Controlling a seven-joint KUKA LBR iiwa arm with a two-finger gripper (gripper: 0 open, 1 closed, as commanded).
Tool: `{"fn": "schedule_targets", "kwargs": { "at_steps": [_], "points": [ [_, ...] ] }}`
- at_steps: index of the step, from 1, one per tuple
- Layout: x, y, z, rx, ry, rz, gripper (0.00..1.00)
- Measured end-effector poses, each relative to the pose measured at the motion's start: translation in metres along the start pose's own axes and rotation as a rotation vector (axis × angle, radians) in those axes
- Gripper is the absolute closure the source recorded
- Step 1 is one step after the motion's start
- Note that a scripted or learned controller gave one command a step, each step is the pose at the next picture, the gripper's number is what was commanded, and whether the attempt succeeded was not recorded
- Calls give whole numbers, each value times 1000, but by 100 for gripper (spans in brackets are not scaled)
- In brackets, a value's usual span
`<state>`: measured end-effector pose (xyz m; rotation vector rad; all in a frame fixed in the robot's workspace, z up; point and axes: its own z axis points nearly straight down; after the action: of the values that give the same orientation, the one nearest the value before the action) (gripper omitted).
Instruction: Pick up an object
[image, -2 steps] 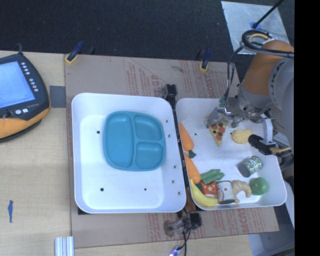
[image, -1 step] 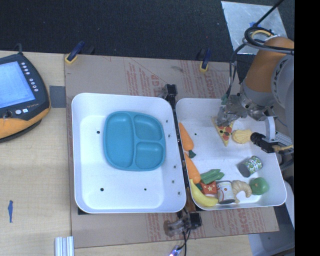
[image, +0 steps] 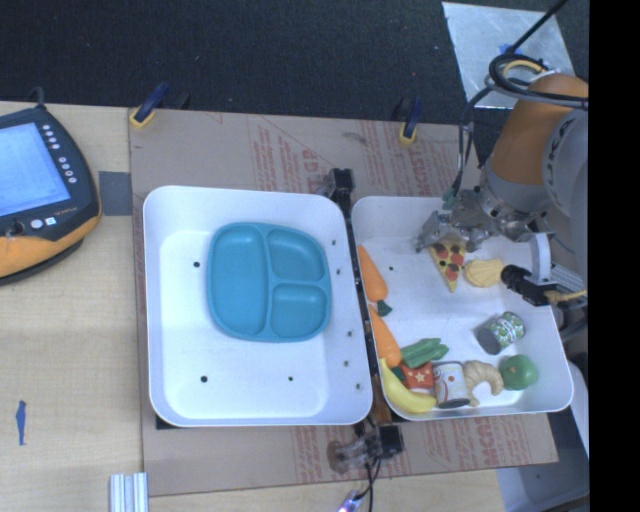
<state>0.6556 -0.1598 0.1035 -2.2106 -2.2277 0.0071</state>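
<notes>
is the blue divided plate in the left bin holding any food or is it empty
Empty. The blue divided plate lies flat in the left bin, all three compartments bare.

Two bins side by side mid-frame: left bin (image: 170, 300) holds a divided plate (image: 268, 281); right bin (image: 400, 215) holds a pizza slice (image: 449, 264) at top, carrots (image: 376, 300) along its left wall, banana (image: 402, 391) at bottom. Tablet (image: 40, 190) sits at far left on the surface (image: 70, 350).
</notes>
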Motion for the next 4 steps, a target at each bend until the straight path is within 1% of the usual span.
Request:
{"fn": "schedule_targets", "kwargs": {
  "at_steps": [1, 2, 3, 4],
  "points": [
    [-1, 0, -11, -1, -1, -1, 100],
    [-1, 0, -10, -1, -1, -1, 0],
    [-44, 1, 11, -9, -1, 6, 0],
    [-44, 3, -2, -14, -2, 3, 100]
  ]
}}
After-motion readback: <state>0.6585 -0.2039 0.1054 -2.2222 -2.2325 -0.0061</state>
